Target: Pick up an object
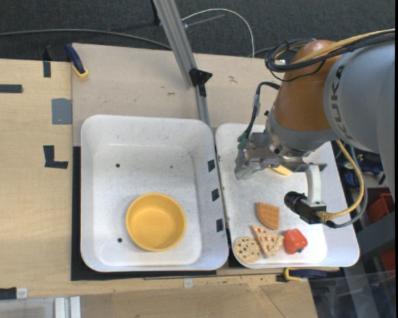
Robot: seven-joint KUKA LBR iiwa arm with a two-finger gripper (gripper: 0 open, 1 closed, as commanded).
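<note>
A: Where's the arm [331,105]?

B: Over the right bin [341,254], reaching in from the right. Gripper [247,171] sits low at the bin's upper left, near the divider between the bins.

A: Jaws?

B: Can't tell how far apart they are. Metal tips point down-left, nothing visible between them. No object confirmed in hold.

A: Objects?

B: Right bin, lower part: waffle [268,214], below it a pizza slice [267,241], a round cracker [246,249] touching the slice on its left, a red pepper [294,242] just right of the slice. All apart from the gripper. A yellow piece [280,171] pokes out under the wrist, just right of the tips; mostly hidden, can't identify it.

A: Left bin [99,138]?

B: Yellow bowl [156,222], upright, lower middle. Well apart from the gripper.

A: Anything else?

B: Black cable plug [304,207] hangs off the wrist over the right bin, just right of the waffle. Grey pole [179,35] slants up from the tabletop [26,177] behind the bins.
</note>
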